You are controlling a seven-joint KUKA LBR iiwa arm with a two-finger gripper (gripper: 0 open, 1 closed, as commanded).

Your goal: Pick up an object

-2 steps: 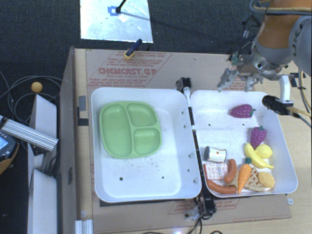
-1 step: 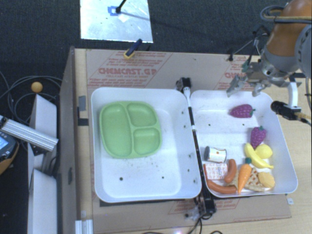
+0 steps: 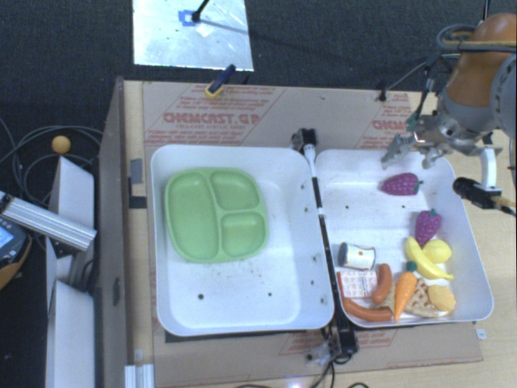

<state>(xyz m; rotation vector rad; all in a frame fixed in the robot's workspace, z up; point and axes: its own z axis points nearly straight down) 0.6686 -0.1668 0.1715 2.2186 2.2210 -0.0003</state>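
My jaws (image 3: 416, 148) are spread wide and hold nothing. The purple grapes (image 3: 401, 185) lie just below them in the white bin (image 3: 477, 253). They look light, bumpy and a bit slippery, so I should pinch the fat middle.

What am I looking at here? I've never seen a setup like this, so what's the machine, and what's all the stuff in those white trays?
One camera looks down at a slant on a bench. The robot arm, grey and orange, reaches in from the right; its gripper is open above the right bin, holding nothing. That bin holds toy food: two purple fruits, a banana, a carrot, sausages, a waffle and a small can. The left bin holds a green divided plate.
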